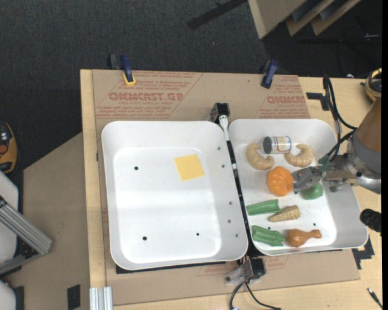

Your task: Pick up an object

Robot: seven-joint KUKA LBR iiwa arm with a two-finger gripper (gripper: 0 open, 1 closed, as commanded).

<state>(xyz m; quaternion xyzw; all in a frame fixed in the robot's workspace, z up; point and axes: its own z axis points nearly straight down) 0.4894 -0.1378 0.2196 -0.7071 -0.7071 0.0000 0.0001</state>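
The gripper (307, 179) is hovering low in the right bin (339, 224); whether the jaws are spread I cannot tell. The orange fruit (279, 180) is lying just beyond their tips, away from the arm, with a green piece (312, 192) touching beside them.

The floor (91, 30) is dark carpet; a brown board (94, 181) lies on it, held by blue clamps (127, 65); wooden furniture (297, 15) stands at the top right.

bench (182, 91): brown board top | on it: left bin (118, 200), right bin (345, 227), side by side
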